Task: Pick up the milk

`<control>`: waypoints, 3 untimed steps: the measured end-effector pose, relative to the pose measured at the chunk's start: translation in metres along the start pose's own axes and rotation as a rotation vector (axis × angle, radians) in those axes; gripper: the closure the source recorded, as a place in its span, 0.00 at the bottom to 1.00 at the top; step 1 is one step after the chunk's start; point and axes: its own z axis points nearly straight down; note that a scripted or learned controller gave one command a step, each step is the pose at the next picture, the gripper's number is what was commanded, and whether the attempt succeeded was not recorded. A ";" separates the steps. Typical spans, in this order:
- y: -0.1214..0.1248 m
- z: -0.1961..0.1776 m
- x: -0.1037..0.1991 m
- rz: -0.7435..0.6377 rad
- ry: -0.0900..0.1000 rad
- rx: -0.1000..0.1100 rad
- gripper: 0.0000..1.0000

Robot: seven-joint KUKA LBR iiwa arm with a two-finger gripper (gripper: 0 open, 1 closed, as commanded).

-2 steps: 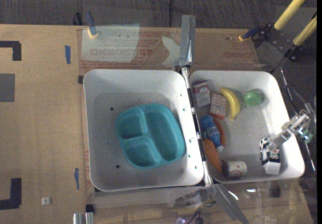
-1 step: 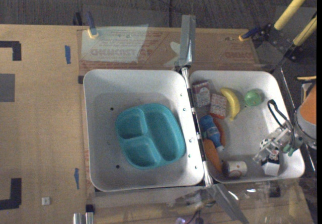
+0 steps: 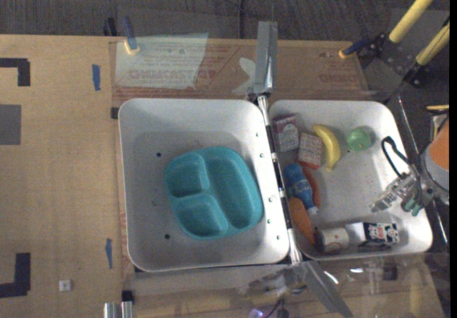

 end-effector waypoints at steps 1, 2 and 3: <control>0.057 -0.063 0.067 0.198 0.016 0.013 1.00; 0.056 -0.063 0.067 0.198 0.016 0.013 0.00; 0.061 -0.014 0.081 -0.014 0.020 0.012 0.00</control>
